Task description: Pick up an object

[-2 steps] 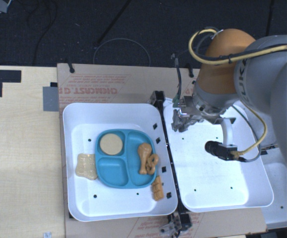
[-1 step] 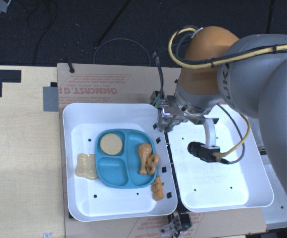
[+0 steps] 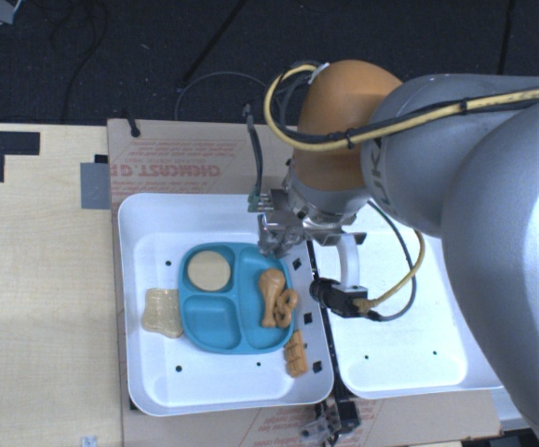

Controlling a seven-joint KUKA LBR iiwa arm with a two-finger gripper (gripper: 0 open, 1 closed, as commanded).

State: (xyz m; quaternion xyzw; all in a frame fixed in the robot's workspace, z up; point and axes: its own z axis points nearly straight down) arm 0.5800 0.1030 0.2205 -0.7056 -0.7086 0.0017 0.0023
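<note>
Nearest the camera, one small brown food piece (image 3: 295, 354) lies on the floor of the left bin (image 3: 148, 380), just off the near right corner of a blue divided plate (image 3: 221, 329). One pale slice (image 3: 163, 311) sits against the plate's left edge. On the plate, one round tan disc (image 3: 208, 270) fills the far left compartment and one brown drumstick-shaped piece (image 3: 275, 298) lies in the right one, probably sorted as a toy meal. Hovering by the plate's far right corner, the gripper (image 3: 276, 233) has nothing visibly between its fingers; how wide they stand I cannot tell. One right bin (image 3: 409, 371) lies beyond
</note>
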